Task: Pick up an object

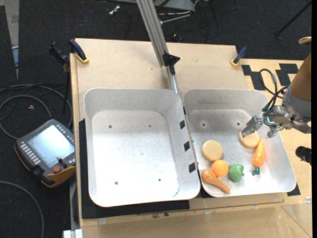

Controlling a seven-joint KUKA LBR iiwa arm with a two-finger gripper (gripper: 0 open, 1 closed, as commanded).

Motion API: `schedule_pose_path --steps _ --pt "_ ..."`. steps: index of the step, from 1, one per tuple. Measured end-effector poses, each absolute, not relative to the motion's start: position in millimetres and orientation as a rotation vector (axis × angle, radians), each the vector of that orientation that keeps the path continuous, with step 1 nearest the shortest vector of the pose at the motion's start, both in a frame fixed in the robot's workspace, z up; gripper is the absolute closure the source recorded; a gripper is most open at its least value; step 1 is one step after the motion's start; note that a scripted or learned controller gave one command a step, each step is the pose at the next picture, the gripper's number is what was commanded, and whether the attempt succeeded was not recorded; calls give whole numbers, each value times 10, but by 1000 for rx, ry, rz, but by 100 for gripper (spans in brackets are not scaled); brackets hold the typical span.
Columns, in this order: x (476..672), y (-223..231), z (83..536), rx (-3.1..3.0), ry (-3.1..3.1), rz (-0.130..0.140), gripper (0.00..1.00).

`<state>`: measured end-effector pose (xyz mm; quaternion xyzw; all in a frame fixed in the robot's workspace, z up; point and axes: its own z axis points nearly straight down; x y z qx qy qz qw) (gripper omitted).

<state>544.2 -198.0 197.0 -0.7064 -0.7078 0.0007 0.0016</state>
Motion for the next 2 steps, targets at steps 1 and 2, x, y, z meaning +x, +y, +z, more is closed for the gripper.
schedule_pose_path --steps 1,2 --pt "5451 -1981 1987 -2219 -2223 0 0" --pt "5472 -1876 1460 -2215 -2222 4 0"
